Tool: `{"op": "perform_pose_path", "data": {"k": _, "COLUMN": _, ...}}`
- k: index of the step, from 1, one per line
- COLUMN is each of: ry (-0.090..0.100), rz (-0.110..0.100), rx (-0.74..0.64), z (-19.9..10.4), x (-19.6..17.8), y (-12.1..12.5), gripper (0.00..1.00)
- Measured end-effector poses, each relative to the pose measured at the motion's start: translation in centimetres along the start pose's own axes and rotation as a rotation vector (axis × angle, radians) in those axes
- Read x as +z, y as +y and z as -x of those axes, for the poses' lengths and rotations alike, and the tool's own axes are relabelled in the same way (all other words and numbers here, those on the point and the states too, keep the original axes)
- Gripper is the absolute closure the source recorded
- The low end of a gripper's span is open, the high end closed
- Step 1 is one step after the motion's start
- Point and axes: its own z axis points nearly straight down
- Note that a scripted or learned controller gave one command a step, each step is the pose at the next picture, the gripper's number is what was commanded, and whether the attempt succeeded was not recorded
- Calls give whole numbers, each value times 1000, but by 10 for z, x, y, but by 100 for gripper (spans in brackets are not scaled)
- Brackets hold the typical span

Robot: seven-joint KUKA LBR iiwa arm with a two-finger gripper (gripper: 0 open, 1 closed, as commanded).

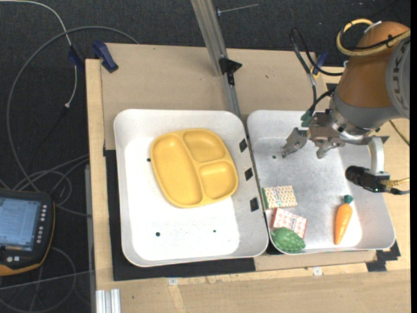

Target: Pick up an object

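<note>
My end effector hangs over the bare upper part of the right bin, its two fingers spread apart with nothing between them. One fingertip points down toward the bin floor; I cannot tell whether it touches.

The things I could pick up all lie along the near edge of this bin, well apart from me. A toy carrot lies near the right wall, its green top pointing away from the front rim. Toward the left wall sit a small patterned packet, just below it a red-and-white packet, and at the front rim a green leafy toy, which touches or slightly overlaps the red-and-white packet. Crowded like this against the wall, these three would be awkward to close on; the carrot lies free, so I judge it the easier target.

The left bin holds a yellow divided tray.

My own wrist hides part of the bin floor behind it, and the printing on the packets is too small to read. A desk carries both bins.
</note>
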Motion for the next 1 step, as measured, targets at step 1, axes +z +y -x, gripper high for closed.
{"op": "perform_pose_path", "data": {"k": 1, "ry": 0, "rz": 0, "rx": 0, "z": 0, "x": 0, "y": 0, "gripper": 0}}
